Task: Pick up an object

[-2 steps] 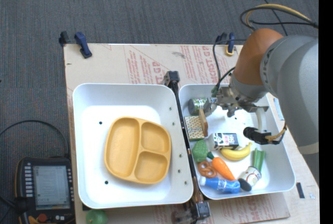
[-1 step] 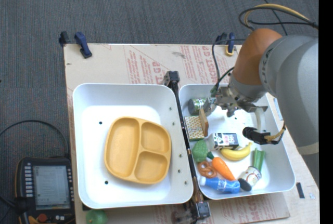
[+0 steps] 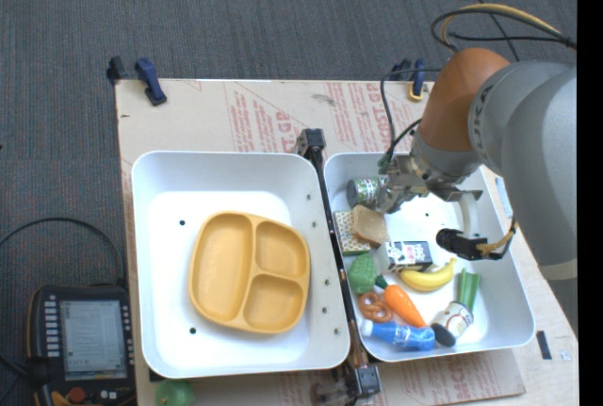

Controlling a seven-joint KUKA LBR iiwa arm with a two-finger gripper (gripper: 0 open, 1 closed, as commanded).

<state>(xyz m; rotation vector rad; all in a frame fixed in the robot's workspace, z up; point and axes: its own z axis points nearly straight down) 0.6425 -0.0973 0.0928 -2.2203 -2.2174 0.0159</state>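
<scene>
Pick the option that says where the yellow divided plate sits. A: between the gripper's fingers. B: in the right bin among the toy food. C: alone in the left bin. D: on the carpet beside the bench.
C: the yellow divided plate lies flat on the floor of the left bin, while the banana and carrot lie in the right bin.

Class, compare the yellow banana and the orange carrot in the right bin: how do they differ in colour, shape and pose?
The curved yellow banana bends like a smile; the tapered orange carrot is straight. The banana lies roughly crosswise, the carrot diagonally below it. Both rest in the right white bin.
</scene>
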